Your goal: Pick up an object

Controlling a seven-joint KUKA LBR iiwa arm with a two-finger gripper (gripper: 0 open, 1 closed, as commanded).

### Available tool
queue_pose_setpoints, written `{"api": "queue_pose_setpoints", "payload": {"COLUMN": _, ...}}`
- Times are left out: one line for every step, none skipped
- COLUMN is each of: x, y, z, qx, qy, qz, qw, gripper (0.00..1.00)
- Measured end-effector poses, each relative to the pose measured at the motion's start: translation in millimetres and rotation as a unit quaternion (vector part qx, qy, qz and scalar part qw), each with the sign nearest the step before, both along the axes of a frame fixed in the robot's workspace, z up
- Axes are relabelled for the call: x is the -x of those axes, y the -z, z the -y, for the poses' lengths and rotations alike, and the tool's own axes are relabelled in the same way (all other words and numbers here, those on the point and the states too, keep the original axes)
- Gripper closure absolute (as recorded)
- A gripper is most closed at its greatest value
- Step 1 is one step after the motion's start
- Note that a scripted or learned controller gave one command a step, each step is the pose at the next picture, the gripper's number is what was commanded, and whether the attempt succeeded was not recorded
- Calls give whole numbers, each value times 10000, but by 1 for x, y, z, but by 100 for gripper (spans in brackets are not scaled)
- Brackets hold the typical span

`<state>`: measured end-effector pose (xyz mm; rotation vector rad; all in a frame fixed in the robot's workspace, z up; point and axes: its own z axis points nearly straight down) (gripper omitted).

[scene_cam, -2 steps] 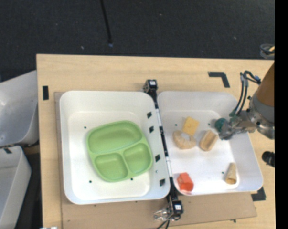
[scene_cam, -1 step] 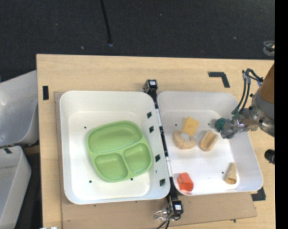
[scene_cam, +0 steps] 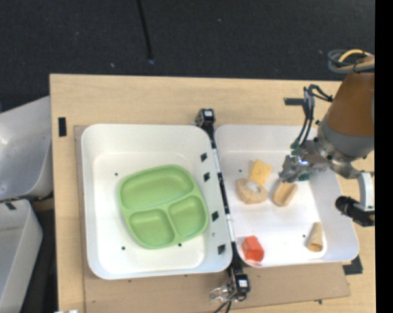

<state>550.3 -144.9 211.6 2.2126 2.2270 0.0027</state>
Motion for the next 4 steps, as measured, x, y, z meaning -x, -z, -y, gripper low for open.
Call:
{"api": "queue_pose_setpoints", "payload": {"x": -8, "y": -13, "z": -53, "qx": -3, "qy": -4, "qz": 6, "qw": 10000, "gripper": 100}}
{"api": "queue_pose_setpoints", "payload": {"x": -28, "y": -7, "z": -105, "qx": -6, "qy": -5, "qz": -1, "qw": 10000, "gripper": 100}}
{"api": "queue_pose_setpoints", "payload": {"x": -49, "y": -6, "z": -157, "qx": -7, "qy": -4, "qz": -4, "qw": 10000, "gripper": 100}}
{"api": "queue_pose_setpoints", "payload": {"x": -59, "y": -6, "z": -215, "qx": -11, "qy": -7, "qz": -5, "qw": 10000, "gripper": 100}}
